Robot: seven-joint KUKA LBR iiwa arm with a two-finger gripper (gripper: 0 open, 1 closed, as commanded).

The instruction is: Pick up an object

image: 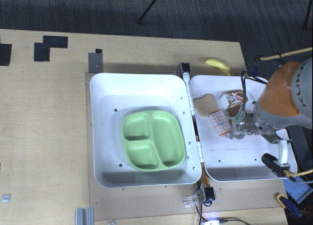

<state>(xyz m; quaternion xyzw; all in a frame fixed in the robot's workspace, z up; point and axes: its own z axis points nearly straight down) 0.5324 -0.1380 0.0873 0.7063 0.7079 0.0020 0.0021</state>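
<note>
The wooden bench [44,136] carries two white bins side by side. The left bin [105,97] holds a green divided plate [153,139] with three compartments, lying flat near its centre. On the bench at 12 o'clock from the right bin [244,165], just outside its rim, a yellow banana [218,65] lies. Inside the right bin, a tan flat piece [206,103] like a slice of bread lies at 10 o'clock from the bin's centre. Just beside it, at 4 o'clock from it, is a small packet with a red and white pattern [220,122]. At 12 o'clock from this packet lies a brown and white wrapped object [234,99]. The gripper [239,130] is low over the bin, at 3 o'clock from the patterned packet and very close to it; whether its fingers are wide or narrow I cannot tell
</note>
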